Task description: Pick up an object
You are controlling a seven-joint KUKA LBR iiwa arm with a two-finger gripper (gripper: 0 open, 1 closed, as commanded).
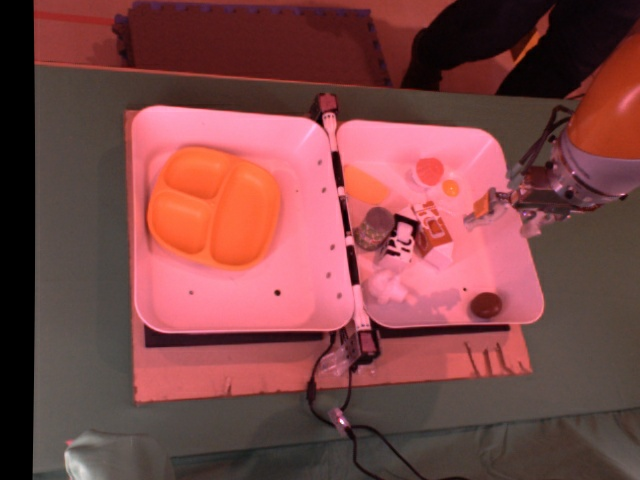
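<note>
- Camera view: the right bin (520,268) holds a cluster of small objects, among them a small carton (434,232), a grey round piece (377,227), a brown disc (486,305) and an orange wedge (365,183).
- An orange divided plate (214,206) lies in the left bin (180,303).
- The gripper (490,208) hangs over the right bin's right side, just beside the carton, touching nothing I can make out.
- Whether it is parted or closed cannot be told.

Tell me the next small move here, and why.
Probably shift the tool a little left and down toward the small carton. It sits over the right bin near its right wall, apparently with nothing between its tips, and the carton is the closest item.
</note>
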